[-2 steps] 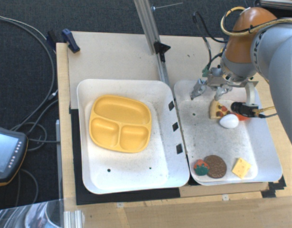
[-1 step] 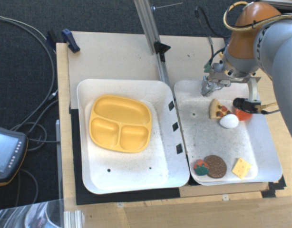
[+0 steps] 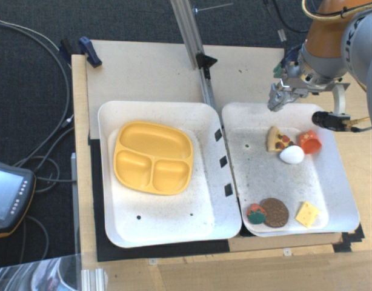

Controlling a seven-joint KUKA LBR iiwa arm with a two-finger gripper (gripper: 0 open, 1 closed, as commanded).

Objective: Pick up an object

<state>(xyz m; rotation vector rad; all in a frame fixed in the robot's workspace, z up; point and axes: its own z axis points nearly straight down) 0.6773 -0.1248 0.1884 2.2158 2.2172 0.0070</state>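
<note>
Camera view. No brand, label or readable writing on any item. The tabletop (image 3: 143, 71) carries two shallow white bins side by side. Left bin (image 3: 113, 223) holds a yellow divided tray (image 3: 153, 157), three compartments, lying flat. Right bin (image 3: 337, 193) holds the loose items: a pizza-slice toy (image 3: 275, 139) near the far rim, a white egg (image 3: 291, 155) just beside it, a red-orange cup-like piece (image 3: 309, 142) touching or nearly touching the egg. Along the near rim: a small red and green piece (image 3: 256, 213) against a brown round cookie (image 3: 274, 212), and a yellow cheese wedge (image 3: 307, 214) near the cookie, apart from it.

The gripper (image 3: 277, 102) hangs over the far rim of the right bin, beyond the pizza slice, with nothing seen between its fingers (image 3: 274, 104); cannot tell how far apart they stand. A slanted metal pole (image 3: 189, 23) crosses the tabletop above the gap between the bins. Black cables (image 3: 28, 35) and a handheld screen (image 3: 7, 199) lie at left, off the tabletop.
</note>
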